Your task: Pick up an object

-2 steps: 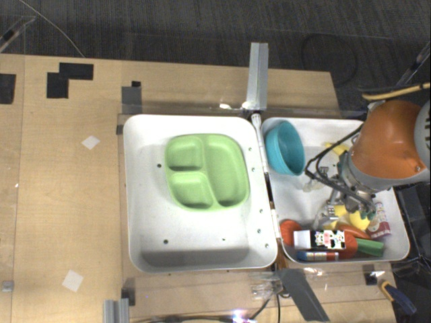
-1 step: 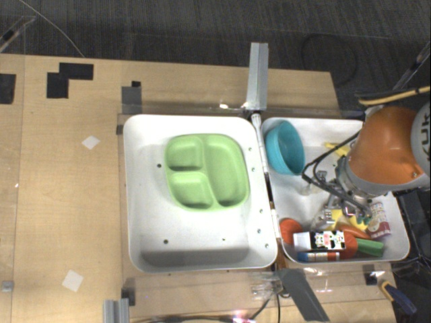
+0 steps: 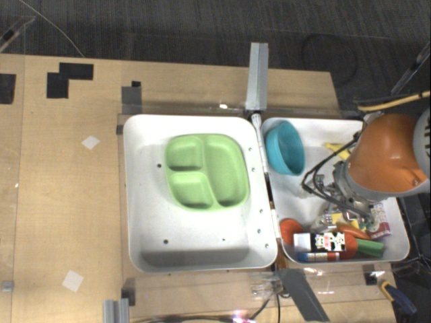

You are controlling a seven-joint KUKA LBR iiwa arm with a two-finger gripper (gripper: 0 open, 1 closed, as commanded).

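Note:
The right bin (image 3: pixel 316 128) holds a blue bowl (image 3: pixel 285 147) tipped on its side near the far left corner. Along its near wall lie a red and orange piece (image 3: pixel 291 229), a white box with black and red marks (image 3: pixel 326 241), a green marker-like stick (image 3: pixel 370 247) and several small items. The arm's orange band (image 3: pixel 389 155) hangs over the bin's right half. My gripper (image 3: pixel 345 215) reaches down into the clutter at the near wall; wrist and cables hide its tips. A yellow object (image 3: pixel 337 149) lies partly under the arm.
The left bin (image 3: pixel 145 180) holds a green divided plate (image 3: pixel 205 170) near its middle. A grey post (image 3: pixel 257 76) stands behind the seam between the bins. Wooden bench surface spreads to the left. Cables (image 3: pixel 316 180) loop off the wrist over the right bin.

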